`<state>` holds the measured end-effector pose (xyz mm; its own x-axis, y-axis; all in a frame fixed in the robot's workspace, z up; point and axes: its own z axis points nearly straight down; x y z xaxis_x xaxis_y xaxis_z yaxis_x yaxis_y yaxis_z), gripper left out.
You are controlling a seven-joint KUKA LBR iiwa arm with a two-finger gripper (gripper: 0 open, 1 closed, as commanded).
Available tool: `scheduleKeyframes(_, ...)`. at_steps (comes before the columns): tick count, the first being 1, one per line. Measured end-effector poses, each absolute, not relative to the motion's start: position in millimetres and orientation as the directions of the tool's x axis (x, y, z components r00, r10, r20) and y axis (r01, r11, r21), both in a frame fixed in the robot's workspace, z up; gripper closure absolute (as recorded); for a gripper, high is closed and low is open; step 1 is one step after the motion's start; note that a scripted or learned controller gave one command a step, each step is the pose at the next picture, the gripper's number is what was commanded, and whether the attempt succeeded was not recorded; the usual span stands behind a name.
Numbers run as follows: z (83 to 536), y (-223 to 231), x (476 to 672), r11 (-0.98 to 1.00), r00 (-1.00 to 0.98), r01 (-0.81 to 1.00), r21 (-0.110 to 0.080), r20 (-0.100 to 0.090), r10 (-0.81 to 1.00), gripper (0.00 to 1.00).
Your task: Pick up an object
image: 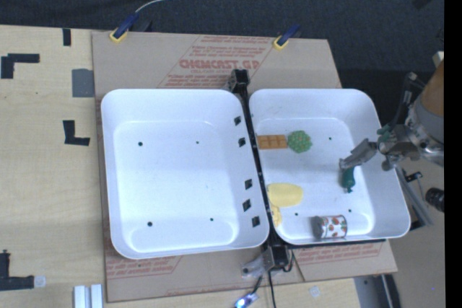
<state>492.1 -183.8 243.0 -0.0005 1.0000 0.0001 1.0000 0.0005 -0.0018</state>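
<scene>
Gripper (349, 171) hangs inside the right bin (364, 106) near its right wall; whether it is released or clenched, I cannot tell. I would go for the green ball (299, 141), left of the gripper, since open floor surrounds it, unlike the can (330, 227) against the near wall.

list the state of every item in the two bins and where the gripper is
flat orange-brown block: lying flat by the divider, right bin
green bumpy ball: resting beside the block
flat yellow piece: lying on the floor of the right bin
small can with red-spotted label: on its side, near front wall
gripper: low over the right side of the right white bin
left white bin: holds nothing visible
</scene>
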Motion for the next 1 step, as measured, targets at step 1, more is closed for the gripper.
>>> scheduleKeyframes(1, 368.0, -193.6, 504.1, 0.002, -0.002, 1.000, 0.013, -0.006, 1.000, 0.00)
